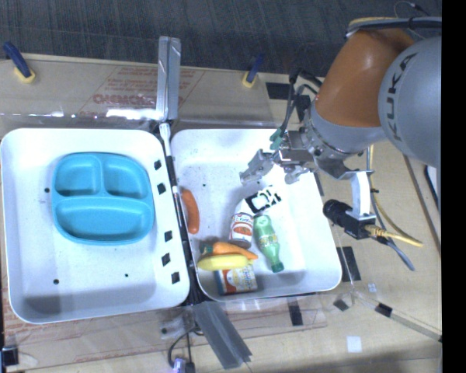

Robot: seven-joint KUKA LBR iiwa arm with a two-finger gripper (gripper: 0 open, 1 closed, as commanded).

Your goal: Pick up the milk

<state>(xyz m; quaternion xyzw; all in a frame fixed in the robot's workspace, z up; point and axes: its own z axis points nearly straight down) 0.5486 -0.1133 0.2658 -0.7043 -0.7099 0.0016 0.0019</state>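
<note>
The milk [262,200] is a small black-and-white carton lying in the middle of the right bin [217,150], just above a small can [241,228]. My gripper [273,169] hangs over the bin a little above and behind the carton. It is open, its grey fingers [254,166] are spread apart, and nothing sits between them. The carton lies just below the fingertips in the view, apart from them.
Packed at the right bin's front are a green bottle [268,243], a carrot [231,249], a banana [224,263] and a tin [237,280]. A sausage [189,210] lies by the left wall. The left bin [23,231] holds a blue divided plate [103,196].
</note>
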